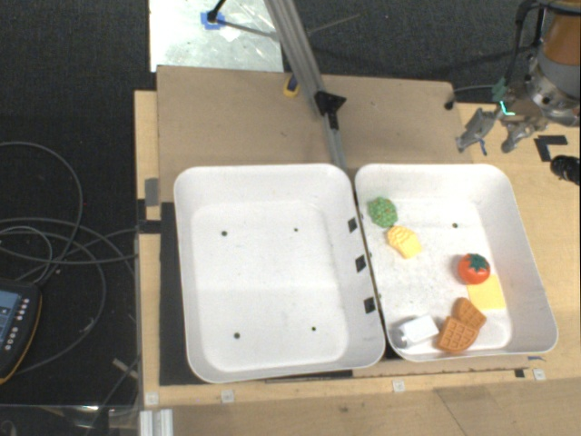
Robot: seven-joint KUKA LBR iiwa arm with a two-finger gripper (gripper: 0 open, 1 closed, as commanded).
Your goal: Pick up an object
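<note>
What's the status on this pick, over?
Gripper open, above bench beyond right bin. Nothing held. Tomato, waffle, yellow and green toys lie unobstructed in bin.

The arm comes in at the upper right of the camera view, its orange band above the grey wrist. Below the wrist the gripper [495, 138] hangs with its jaws spread apart (two grey fingers [474, 136] splayed downward), nothing between them, pointing down and slightly left.
</note>
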